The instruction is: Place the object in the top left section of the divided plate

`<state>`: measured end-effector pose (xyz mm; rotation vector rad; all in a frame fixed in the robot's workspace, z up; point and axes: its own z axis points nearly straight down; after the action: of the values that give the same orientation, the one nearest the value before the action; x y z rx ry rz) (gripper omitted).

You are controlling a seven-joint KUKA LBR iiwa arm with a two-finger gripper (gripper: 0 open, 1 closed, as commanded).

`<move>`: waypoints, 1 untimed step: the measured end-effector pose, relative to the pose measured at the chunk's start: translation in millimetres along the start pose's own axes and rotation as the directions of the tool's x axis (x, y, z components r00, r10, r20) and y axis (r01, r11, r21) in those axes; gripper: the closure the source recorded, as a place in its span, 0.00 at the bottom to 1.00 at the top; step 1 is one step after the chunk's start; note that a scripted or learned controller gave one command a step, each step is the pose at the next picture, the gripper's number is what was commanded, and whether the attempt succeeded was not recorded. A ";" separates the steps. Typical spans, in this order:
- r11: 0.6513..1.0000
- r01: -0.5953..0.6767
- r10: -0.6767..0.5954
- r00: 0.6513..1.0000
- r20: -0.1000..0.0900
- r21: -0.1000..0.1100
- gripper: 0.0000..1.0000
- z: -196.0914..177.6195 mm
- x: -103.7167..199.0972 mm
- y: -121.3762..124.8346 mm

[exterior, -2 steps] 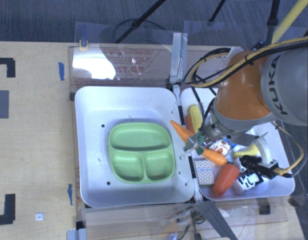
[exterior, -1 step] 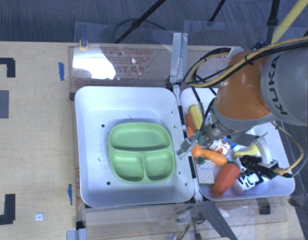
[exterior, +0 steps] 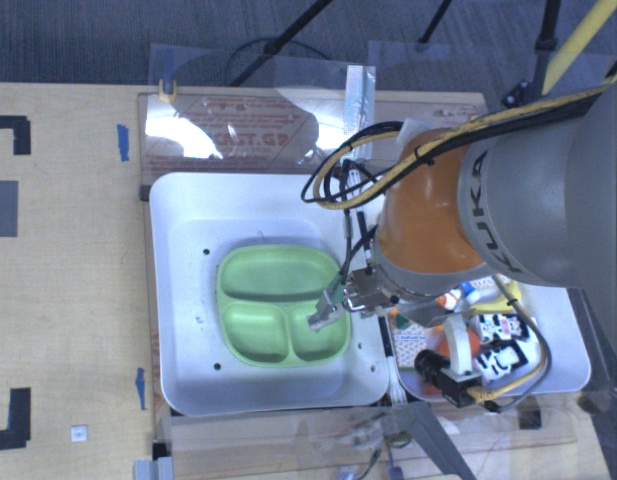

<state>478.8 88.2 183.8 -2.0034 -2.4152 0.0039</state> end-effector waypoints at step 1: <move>0.994 0.105 -0.105 0.994 0.002 -0.004 0.00 -0.8 -56.0 62.0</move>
<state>550.1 44.6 184.3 -1.8762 -2.5206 0.0001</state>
